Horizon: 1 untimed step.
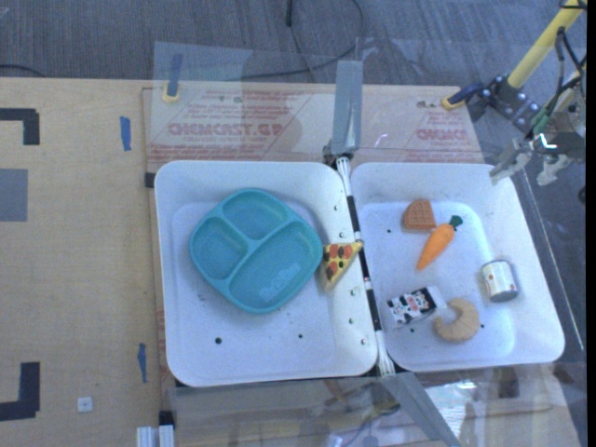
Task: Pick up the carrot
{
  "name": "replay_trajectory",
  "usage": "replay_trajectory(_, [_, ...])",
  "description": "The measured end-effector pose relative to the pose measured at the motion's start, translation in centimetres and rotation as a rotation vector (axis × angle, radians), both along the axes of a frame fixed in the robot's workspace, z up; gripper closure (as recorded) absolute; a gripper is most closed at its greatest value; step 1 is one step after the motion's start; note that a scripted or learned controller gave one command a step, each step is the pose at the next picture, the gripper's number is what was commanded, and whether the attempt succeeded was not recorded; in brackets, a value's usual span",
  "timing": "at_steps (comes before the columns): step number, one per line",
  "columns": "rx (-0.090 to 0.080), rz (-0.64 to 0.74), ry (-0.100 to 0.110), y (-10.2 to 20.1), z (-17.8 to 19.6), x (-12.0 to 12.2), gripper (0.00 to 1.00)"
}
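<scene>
The carrot (436, 243) lies in the right bin (527, 250), tilted, with its green top pointing up and to the right and its orange tip pointing down and to the left. Taking the carrot as the landmark: a small waffle-shaped biscuit (418, 215) sits just above and to its left, nearly touching the leafy end's side; a silver can (499, 280) lies on its side below and to the right, apart from it; a croissant (458, 320) rests well below it; and a black-and-white carton (413, 306) lies below and slightly left, just beside the croissant. Farther left of the carrot, a pizza slice (340, 260) leans on the inner edge of the left bin (186, 343), touching a teal divided plate (254, 250). The gripper (533, 153) hangs above and to the right of the carrot, near the right bin's far corner, well apart from it; whether its jaws are released or clenched cannot be told.
</scene>
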<state>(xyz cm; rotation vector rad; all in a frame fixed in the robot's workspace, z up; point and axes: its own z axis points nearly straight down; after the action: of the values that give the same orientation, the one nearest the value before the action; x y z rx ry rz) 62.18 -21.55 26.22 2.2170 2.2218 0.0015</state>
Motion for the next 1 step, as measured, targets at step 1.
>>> replay_trajectory(1, [0.001,0.132,0.001,3.96,-14.64,-4.06,0.00])
